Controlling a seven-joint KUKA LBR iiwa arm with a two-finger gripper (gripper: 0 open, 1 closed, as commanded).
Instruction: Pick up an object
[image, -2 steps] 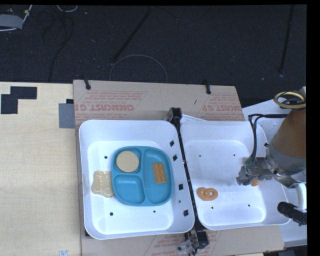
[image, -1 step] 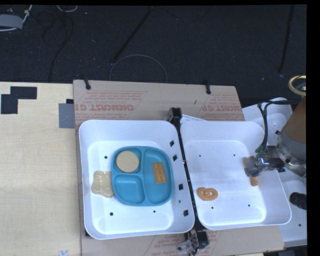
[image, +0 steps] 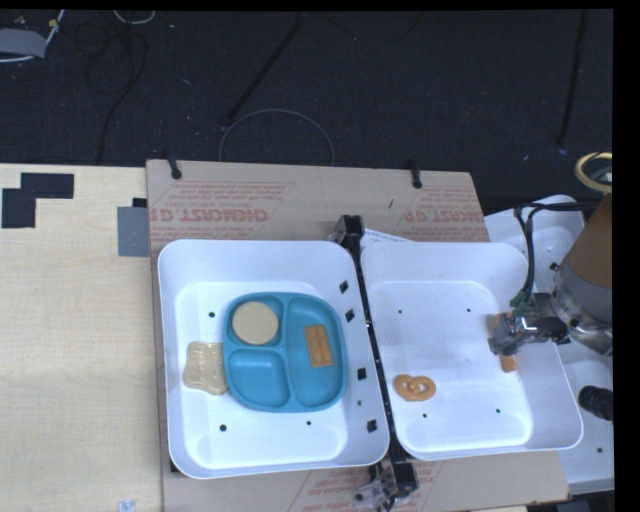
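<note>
floor (image: 300, 80): dark carpet, loose cables | bench (image: 70, 350): pale wood | cardboard sheet (image: 300, 205): under bins

The bench (image: 70, 330) is surfaced in pale wood. A brown cardboard sheet (image: 300, 205) is laid flat on it, and two shallow white bins, left bin (image: 190, 270) and right bin (image: 450, 265), are seated side by side, touching.

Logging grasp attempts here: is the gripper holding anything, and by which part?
It cannot be told. The gripper sits at the right bin's right edge, a small orange bit just below it.
</note>
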